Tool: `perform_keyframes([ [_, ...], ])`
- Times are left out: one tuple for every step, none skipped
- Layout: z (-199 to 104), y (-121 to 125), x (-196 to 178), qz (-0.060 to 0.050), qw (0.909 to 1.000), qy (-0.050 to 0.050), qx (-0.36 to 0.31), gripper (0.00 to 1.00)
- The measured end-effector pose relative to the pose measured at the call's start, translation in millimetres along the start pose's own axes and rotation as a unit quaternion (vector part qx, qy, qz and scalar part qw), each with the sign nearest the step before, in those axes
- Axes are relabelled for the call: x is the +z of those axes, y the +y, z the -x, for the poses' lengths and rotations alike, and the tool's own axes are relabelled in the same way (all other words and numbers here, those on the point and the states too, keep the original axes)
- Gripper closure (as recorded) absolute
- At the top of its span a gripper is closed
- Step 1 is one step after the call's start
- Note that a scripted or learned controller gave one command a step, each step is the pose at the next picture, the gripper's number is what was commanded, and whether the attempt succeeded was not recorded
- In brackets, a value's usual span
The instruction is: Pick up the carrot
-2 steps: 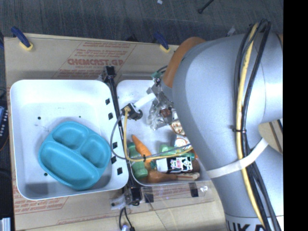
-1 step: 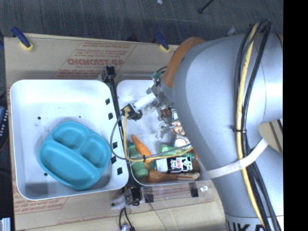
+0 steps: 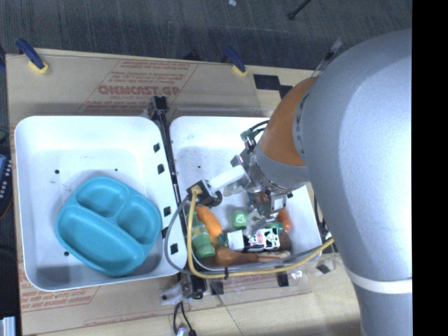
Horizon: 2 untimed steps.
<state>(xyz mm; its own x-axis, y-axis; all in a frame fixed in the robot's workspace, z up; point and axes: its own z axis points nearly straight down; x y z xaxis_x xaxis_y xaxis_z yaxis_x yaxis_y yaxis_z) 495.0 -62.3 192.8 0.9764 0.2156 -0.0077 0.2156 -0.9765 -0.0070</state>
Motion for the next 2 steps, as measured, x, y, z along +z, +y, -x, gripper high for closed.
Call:
perform_keyframes([
  [9.7, -22.8, 2.8, 0.0, 1.0, -0.003, -0.001, 0.0],
  [17.5, 29.3, 99.5, 0.004, 0.9999, 0.005, -0.016, 0.0],
])
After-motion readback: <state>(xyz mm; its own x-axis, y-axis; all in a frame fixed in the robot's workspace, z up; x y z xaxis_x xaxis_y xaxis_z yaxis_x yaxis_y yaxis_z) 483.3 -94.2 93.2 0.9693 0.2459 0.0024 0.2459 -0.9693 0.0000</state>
